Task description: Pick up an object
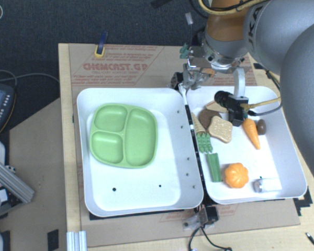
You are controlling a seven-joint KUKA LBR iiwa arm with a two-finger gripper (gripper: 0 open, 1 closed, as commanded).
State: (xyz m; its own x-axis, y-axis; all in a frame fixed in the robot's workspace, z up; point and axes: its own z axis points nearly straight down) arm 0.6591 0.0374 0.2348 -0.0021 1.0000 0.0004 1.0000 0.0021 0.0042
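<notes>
Gripper (pixel 187 82) hung at the right bin's (pixel 280 156) eleven o'clock corner, open or closed unclear, in the approach step; next it needed to reach the bread slice (pixel 220 129) at its five o'clock.

Floor: dark carpet (pixel 36 20), 10 to 12 o'clock. Desk (pixel 70 192) topped with brown printed board. Blue-yellow clamp (pixel 101 45) on its 11 o'clock edge. Dark device (pixel 0 106) at 9 o'clock; metal rail (pixel 10 179) at 8.
</notes>
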